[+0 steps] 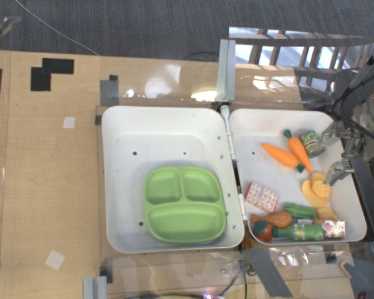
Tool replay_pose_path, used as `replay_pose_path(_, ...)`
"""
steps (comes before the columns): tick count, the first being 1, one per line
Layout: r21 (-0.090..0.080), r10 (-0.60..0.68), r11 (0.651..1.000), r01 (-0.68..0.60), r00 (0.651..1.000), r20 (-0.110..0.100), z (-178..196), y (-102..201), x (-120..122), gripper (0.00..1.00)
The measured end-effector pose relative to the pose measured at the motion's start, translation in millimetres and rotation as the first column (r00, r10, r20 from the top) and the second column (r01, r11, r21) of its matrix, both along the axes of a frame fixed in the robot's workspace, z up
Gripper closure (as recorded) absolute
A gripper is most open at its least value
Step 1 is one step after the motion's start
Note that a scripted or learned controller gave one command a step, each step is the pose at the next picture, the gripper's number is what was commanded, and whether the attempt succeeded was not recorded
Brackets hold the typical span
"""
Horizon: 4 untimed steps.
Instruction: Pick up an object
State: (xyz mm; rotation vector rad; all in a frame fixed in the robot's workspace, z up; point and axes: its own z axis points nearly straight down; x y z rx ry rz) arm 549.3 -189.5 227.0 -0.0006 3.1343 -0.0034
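Note:
My gripper (332, 155) reaches in from the right over the right bin (262, 126), open, with bare bin floor between its fingers. One fingertip (326, 136) rests beside a small green can (309, 142). The other fingertip (334, 173) sits just above a yellow toy food piece (316, 192). Two orange carrots (280, 155) (299, 152) lie left of the gripper. Along the bin's front lie a red-and-white box (261, 197), a brown drumstick (273, 219), a green vegetable (299, 211) and a green bottle (308, 230).
The left bin (131, 129) holds a green divided plate (184, 204). A metal frame (287, 55) stands behind the right bin. Wooden bench top (43, 167) spreads to the left. The arm's body and cables (361, 104) hang over the right bin's right edge.

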Motion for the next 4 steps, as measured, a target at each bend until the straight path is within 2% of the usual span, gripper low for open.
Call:
replay_pose_path(1, 0.004, 0.049, 0.999, -0.049, 0.999, -0.005, -114.5, 30.2, -20.1, 0.00)
replay_pose_path(2, 0.002, -0.019, 1.000, 0.019, 1.000, -0.003, -138.1, 20.9, 85.9, 0.00)
replay_pose_path(3, -0.002, 0.069, 0.998, -0.069, 0.998, 0.004, -136.7, -7.0, -13.4, 0.00)
replay_pose_path(4, -0.005, 0.226, 0.974, -0.226, 0.974, 0.012, -135.7, 54.6, -21.3, 0.00)
